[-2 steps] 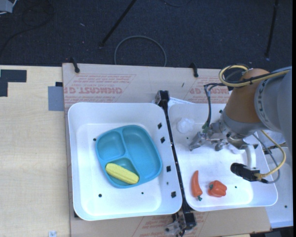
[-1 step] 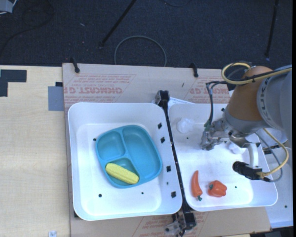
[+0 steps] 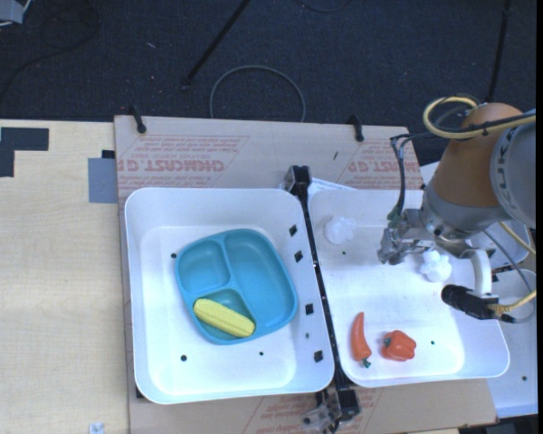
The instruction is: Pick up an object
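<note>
The gripper (image 3: 396,250) hangs in the right bin (image 3: 489,364), and the chili (image 3: 359,336) and red pepper (image 3: 398,344) lie below it, toward the front; whether its jaws are apart cannot be told.

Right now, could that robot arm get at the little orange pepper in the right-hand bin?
Probably yes. The orange pepper lies in the open on the right bin's floor, apart from the red chili beside it. The gripper hangs over the same bin, with nothing between them.
</note>
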### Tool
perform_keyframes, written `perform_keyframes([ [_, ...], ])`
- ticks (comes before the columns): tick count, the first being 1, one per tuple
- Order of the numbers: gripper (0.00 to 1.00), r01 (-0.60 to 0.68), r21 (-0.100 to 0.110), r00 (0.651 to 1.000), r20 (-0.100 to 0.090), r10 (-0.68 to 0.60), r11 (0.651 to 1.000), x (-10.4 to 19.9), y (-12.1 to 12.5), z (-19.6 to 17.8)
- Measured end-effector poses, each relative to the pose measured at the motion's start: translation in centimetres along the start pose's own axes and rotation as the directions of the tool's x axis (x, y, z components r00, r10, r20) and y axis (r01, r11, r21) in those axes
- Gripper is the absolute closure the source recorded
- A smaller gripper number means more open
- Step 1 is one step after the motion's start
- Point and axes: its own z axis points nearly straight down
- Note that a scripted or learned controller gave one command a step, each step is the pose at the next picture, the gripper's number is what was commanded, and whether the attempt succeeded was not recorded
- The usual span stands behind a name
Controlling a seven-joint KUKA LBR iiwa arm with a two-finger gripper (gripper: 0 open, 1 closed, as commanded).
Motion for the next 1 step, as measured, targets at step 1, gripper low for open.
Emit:
perform_keyframes([
  [1,1.00,0.010,-0.002,1.000,0.000,-0.010,1.000,0.73,-0.14,-5.73],
])
